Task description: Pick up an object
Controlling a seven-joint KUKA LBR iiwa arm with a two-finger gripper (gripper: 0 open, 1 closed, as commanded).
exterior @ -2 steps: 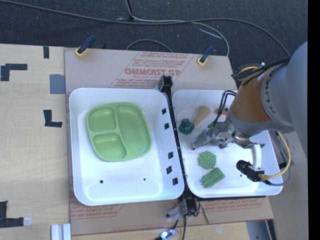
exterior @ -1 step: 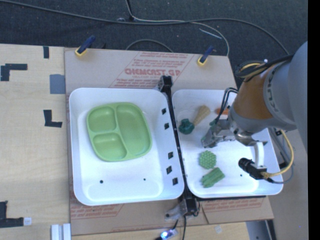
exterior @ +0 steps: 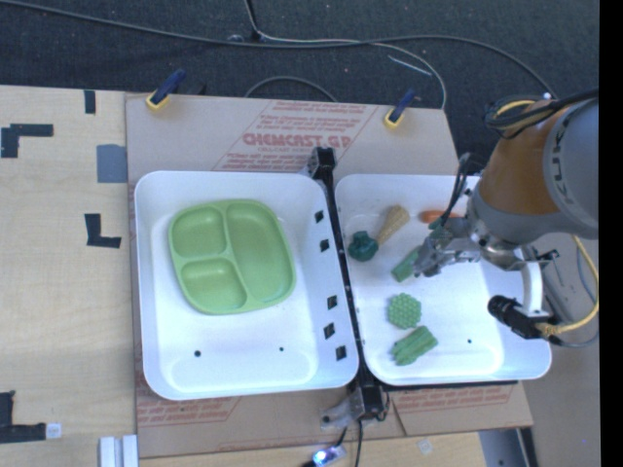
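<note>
The right bin point(exterior: 506, 358) holds several small items. A dark green round piece point(exterior: 363, 248) lies near its left wall, with a tan cone point(exterior: 393, 224) just right of it. An orange piece point(exterior: 431, 216) peeks out behind the arm. A bumpy green ball point(exterior: 404, 310) and a green block point(exterior: 414, 344) lie toward the front. My gripper point(exterior: 429, 259) reaches down into the middle of this bin. A small green piece point(exterior: 404, 268) lies right at its tip, touching or nearly touching it. Whether that piece is gripped is unclear from this angle.
The left bin point(exterior: 156, 358) carries a light green divided plate point(exterior: 232, 256). A black divider point(exterior: 336, 261) runs between the bins. The grey and orange arm point(exterior: 531, 188) covers the right bin's far right part. Cables point(exterior: 545, 324) hang by the wrist.
</note>
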